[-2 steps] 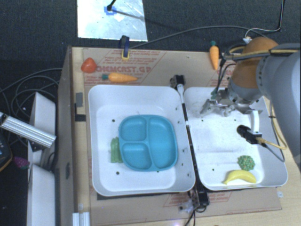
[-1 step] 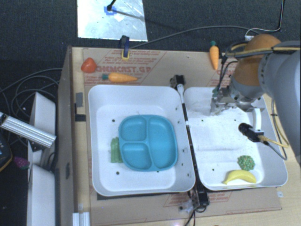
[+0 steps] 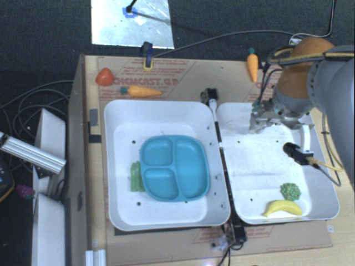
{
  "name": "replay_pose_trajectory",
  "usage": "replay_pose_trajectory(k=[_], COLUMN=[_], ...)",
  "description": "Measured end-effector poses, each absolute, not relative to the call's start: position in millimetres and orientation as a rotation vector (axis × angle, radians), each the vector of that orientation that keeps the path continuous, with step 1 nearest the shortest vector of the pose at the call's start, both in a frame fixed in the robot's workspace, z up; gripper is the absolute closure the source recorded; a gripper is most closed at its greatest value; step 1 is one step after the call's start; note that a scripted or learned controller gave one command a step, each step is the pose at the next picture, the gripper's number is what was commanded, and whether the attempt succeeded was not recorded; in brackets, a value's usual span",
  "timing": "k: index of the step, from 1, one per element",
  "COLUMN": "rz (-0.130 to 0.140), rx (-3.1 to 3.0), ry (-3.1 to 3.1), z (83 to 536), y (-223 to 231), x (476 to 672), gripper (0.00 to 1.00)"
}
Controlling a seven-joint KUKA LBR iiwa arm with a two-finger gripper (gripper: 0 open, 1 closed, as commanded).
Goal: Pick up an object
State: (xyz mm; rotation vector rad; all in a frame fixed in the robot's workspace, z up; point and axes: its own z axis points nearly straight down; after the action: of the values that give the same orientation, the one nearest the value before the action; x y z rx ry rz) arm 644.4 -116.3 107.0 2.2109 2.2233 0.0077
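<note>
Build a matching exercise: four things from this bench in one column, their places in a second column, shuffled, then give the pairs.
1. blue divided plate
2. banana
3. tomato
4. green broccoli

A. on the cardboard, beyond the left bin
B. right bin, at its near edge
C. middle of the left bin
D. right bin, just behind the banana

Pairs: 1-C, 2-B, 3-A, 4-D

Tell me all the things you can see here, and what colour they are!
Bins: two, white, side by side on the bench.
Divided plate: one, blue, in the left bin.
Green toy: one, beside the plate's left edge.
Broccoli: one, green, right bin, near corner.
Banana: one, yellow, just below the broccoli.
Carrots: two, orange, on the board behind the bins; the second is farther right.
Tomato: one, red-orange, board's far left corner.
Arm: one, grey with orange band, from the right.
Gripper: one, over the right bin's far end.
</note>
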Motion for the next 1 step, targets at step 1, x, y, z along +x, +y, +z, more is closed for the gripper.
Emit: replay_pose_trajectory(k=[1], rz=[0.007], rx=[2.211], ry=[2.224], z=[106.8], y=[-116.3], x=[644.3], gripper=[0.0])
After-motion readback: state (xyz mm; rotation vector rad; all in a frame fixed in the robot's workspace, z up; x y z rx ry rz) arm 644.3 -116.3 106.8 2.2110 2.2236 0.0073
